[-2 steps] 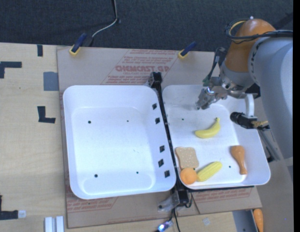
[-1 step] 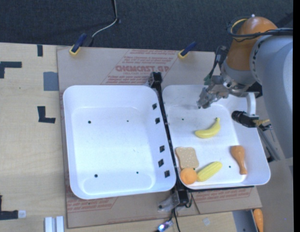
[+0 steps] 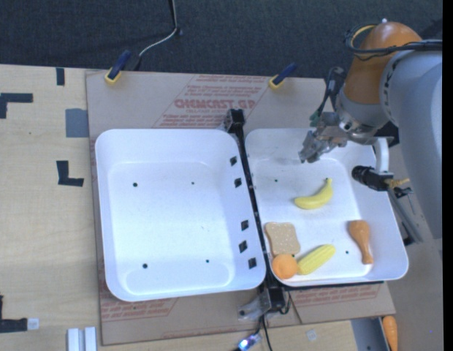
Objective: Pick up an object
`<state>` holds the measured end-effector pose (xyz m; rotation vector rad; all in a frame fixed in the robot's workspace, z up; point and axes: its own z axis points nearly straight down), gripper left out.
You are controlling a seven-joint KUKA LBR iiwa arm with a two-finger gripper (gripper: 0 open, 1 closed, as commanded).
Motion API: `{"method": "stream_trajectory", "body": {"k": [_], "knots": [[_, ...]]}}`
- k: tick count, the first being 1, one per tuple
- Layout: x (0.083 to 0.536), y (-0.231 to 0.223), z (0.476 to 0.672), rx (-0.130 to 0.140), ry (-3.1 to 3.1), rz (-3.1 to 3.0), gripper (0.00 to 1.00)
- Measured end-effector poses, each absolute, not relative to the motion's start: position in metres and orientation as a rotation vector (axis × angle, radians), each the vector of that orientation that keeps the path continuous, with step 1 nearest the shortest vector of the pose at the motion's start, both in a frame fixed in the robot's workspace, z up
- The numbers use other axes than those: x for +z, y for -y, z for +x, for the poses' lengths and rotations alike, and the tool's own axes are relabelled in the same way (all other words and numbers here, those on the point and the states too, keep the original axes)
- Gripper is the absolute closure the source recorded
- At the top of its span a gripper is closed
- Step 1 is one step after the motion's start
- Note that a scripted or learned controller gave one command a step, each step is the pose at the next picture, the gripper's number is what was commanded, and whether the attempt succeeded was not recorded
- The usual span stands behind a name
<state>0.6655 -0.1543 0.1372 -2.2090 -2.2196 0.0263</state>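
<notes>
The gripper (image 3: pixel 308 154) hangs over the far part of the right bin (image 3: pixel 387 273); I cannot tell its state. The banana (image 3: pixel 315 197) lies just below it, not touching. The banana's long side slants, its tip pointing up and right.

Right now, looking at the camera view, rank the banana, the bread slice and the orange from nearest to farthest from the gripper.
From the gripper:
1. Banana, middle of the right bin.
2. Bread slice, by the divider.
3. Orange, at the near corner.
</notes>
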Motion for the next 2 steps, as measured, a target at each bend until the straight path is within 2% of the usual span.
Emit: {"method": "stream_trajectory", "body": {"k": [2], "knots": [[0.1532,0.1543,0.6647,0.032,2.217,-2.206,1.0]]}}
